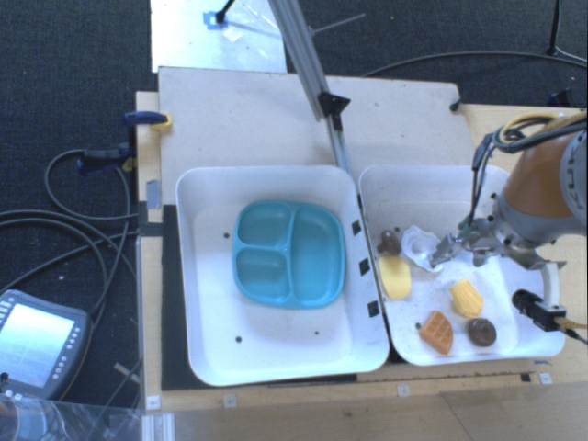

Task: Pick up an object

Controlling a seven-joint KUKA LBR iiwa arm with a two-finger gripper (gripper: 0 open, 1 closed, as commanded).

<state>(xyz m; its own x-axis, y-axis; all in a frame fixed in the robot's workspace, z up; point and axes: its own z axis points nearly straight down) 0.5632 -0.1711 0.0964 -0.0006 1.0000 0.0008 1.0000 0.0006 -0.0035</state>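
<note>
Right bin: arm low over the food bits

Broadly, largest first: the desk fills the mid frame w/ a pale board on top, dark carpet around it.

Two white bins sit side by side on it. Left bin holds one teal divided plate, three compartments, lying flat near the bin's centre. Right bin holds the small stuff.

Grey arm w/ orange band comes in from the right, wrist bent down over the right bin's upper-right part. Pincer points left, tip low near the bin floor, just beside a crumpled white object. Can't tell if its tips are apart or together, or whether they touch that white object; too small and blurred.

Slanted metal pole runs from top centre down to the gap between the bins.

Tablet-like pendant lies on the floor at bottom left, w/ black cables looping nearby.

Small items in the right bin, approx in size order:
- yellow block, near the left wall
- orange waffle-like piece, lower centre
- yellow corn-like piece, right of centre
- dark brown round piece, just right of the waffle
- small brown piece, above the yellow block, beside the white object

All lie on the bin floor.
</note>
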